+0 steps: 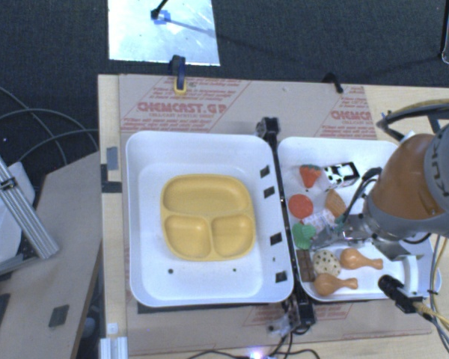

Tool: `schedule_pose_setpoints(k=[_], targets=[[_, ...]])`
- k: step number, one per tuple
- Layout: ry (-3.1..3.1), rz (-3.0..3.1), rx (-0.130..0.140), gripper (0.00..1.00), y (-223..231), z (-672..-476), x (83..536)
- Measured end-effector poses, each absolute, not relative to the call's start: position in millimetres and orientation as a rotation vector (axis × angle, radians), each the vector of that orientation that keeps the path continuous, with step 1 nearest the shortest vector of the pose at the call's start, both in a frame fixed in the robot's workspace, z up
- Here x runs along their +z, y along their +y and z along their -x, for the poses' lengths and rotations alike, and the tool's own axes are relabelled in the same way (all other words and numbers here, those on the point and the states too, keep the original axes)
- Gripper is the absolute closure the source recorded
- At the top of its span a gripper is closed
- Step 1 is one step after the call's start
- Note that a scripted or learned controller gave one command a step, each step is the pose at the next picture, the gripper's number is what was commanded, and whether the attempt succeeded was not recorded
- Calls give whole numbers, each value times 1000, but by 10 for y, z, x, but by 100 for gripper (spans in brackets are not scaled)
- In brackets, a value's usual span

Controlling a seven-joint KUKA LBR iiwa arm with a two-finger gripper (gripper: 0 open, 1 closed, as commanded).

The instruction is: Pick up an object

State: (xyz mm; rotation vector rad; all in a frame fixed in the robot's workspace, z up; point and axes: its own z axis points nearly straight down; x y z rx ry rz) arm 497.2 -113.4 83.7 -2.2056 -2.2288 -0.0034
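Note:
The right bin [363, 146] holds several toy foods: a red strawberry [309, 176], a black-and-white block [342, 173], a red tomato [300, 205], an orange piece [334, 200], a green piece [304, 235], a speckled cookie [326, 261] and two drumsticks [361, 259] [333, 283]. My gripper [331, 232] is low in this bin, between the orange piece, the green piece and the cookie. The arm's orange band [404, 178] and wrist hide the bin's right part. Nothing is clearly held.
In the left bin [146, 200] lies a yellow divided tray [207, 215]. A black divider with clips [273, 178] runs between the bins. A brown bar [303, 264] lies by the right bin's left wall. Cables cross the near right corner [411, 301].

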Motion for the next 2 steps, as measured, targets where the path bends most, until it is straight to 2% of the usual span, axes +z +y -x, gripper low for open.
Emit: schedule_pose_setpoints(k=[1,2], targets=[[-2221,2222,-1,0,-1473,-4865,843],[-2240,2216,-12,0,-1180,-6020,860]])
